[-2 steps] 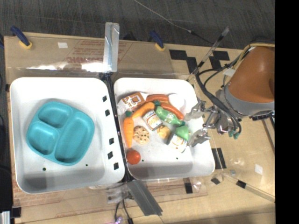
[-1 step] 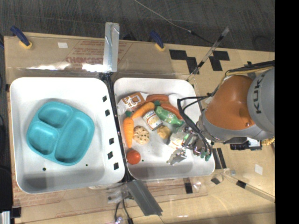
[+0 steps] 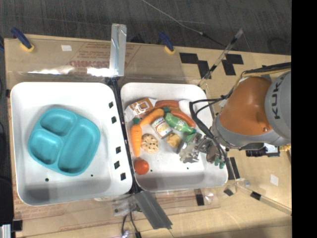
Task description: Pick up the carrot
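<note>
From the overhead camera: a light wooden bench (image 3: pixel 257 202) with black square markers printed on it sits against dark grey carpet (image 3: pixel 59 6) running along the top. Blue clamps (image 3: pixel 22 39) grip the back edge, and a sheet of clear plastic (image 3: pixel 64 63) is taped down behind the bins.

Two white bins sit side by side. The left bin (image 3: pixel 25 182) holds a teal divided plate (image 3: pixel 63 140), lying roughly in the middle. The right bin (image 3: pixel 171 180) is the busy one. The carrot (image 3: pixel 136 139) lies along its left wall, pointing toward the near edge, and just below its tip sits a red tomato (image 3: pixel 141 166). Right beside the carrot is a round cookie (image 3: pixel 149 143), and above that a second orange vegetable (image 3: pixel 152 117), a small can (image 3: pixel 161 127), a green piece (image 3: pixel 179 123) and a pair of sausages (image 3: pixel 168 104).

The arm comes in from the right, orange band (image 3: pixel 247 108) prominent, cables looped over the bin rim. The gripper (image 3: pixel 198 150) is down inside the right bin near its right side, well apart from the carrot. The metal parts blur together there, so whether it is spread or closed, I cannot tell.
</note>
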Controlling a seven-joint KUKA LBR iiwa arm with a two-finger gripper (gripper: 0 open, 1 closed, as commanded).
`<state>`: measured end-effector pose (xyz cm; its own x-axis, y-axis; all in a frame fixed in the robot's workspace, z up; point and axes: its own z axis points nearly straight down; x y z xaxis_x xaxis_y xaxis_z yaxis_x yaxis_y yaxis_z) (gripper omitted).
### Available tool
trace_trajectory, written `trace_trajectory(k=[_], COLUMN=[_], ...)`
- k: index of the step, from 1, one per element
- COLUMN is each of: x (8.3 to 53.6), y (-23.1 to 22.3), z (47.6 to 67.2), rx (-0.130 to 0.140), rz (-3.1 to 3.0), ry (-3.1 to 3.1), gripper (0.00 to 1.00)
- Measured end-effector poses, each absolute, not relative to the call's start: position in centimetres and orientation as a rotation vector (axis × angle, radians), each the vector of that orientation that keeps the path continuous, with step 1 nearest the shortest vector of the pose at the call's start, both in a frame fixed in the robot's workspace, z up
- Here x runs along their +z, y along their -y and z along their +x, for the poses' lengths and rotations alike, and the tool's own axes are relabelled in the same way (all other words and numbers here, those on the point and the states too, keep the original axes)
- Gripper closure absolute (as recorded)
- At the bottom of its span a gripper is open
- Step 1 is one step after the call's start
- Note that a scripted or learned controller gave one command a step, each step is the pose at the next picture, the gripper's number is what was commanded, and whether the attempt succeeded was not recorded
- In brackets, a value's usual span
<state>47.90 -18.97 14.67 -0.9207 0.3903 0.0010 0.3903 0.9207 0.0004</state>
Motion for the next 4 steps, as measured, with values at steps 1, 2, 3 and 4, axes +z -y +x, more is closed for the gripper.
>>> trace_trajectory(k=[1, 2, 3, 4], x=[27.8, 40.1, 44.8, 41.6], y=[16.0, 17.9, 21.2, 20.8], z=[51.6, 55.0, 49.9, 47.7], rx=[0.000, 0.002, 0.005, 0.002], rz=[-0.755, -0.812, -0.468, 0.539], ry=[3.062, 3.047, 3.114, 3.096], gripper=[1.00, 1.00, 1.00, 1.00])
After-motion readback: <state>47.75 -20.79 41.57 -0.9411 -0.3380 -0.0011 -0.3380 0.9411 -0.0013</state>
